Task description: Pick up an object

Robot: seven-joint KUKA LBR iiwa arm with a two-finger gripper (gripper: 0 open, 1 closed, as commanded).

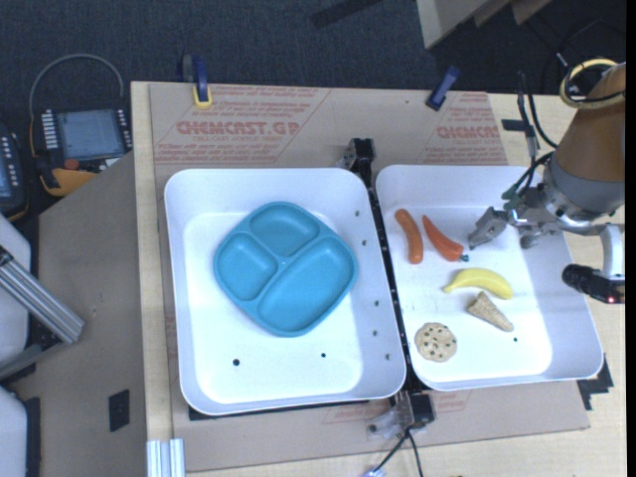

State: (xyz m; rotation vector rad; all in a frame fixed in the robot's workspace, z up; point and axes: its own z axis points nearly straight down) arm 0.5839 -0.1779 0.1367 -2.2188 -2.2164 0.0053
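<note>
The right bin holds several small food items. An orange sausage lies beside an orange carrot. Below them are a yellow banana, a tan wedge and a round cookie. My gripper hovers over the bin's upper right part, just right of the carrot's tip. Its fingers are spread, with nothing between them.
The left bin carries a blue divided plate. A black divider runs between the bins. Blue clamps grip the board's far edge. A pendant with a screen sits off the bench at the left.
</note>
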